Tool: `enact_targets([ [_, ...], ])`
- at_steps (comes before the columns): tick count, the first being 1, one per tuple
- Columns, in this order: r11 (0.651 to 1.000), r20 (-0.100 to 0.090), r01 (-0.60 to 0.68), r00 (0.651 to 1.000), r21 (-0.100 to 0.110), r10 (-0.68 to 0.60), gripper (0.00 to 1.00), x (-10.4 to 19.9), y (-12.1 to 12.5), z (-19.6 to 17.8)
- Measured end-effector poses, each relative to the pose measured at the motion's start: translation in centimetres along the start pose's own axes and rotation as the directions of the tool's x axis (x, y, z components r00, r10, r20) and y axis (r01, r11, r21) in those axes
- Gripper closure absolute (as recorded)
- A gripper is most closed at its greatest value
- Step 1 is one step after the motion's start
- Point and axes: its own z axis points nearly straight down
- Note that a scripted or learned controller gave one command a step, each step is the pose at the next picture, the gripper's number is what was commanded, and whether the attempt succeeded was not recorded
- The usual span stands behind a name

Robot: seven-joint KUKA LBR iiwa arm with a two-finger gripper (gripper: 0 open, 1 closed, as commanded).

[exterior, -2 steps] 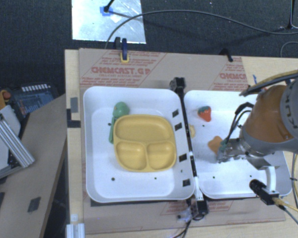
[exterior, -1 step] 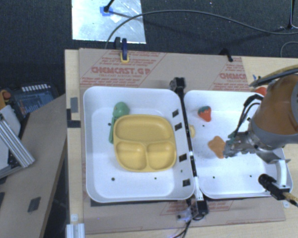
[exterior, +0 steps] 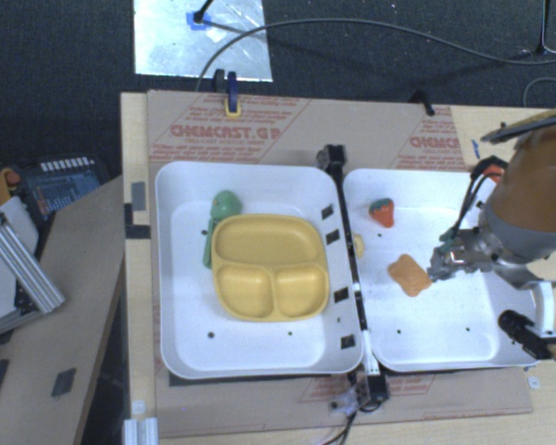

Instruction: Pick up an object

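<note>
The end effector (exterior: 442, 265) is low in the right bin (exterior: 445, 341), just beside the tan toast piece (exterior: 409, 274), likely lined up to grab it. I cannot tell its state. A strawberry toy (exterior: 382, 211) sits near. The yellow tray (exterior: 264, 267) rests in the left bin (exterior: 181, 341).

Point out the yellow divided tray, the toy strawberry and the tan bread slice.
yellow divided tray (exterior: 264, 239): camera view, on its large upper compartment.
toy strawberry (exterior: 382, 213): camera view, on its red body.
tan bread slice (exterior: 409, 274): camera view, on its flat top face.
</note>
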Motion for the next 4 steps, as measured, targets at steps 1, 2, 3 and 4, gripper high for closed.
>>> enact_targets([
  [1, 1.0, -0.001, 0.0, 1.0, 0.002, 0.0, 1.0, 0.0, 0.2, -2.7],
  [2, 1.0, -0.003, 0.006, 1.0, 0.004, -0.006, 1.0, 5.6, 1.7, -3.9],
  [3, 1.0, -0.004, 0.007, 1.0, 0.004, -0.007, 1.0, 11.0, 3.0, -5.0],
  [4, 1.0, -0.003, 0.005, 1.0, 0.004, -0.005, 1.0, 15.9, 3.7, -5.7],
])
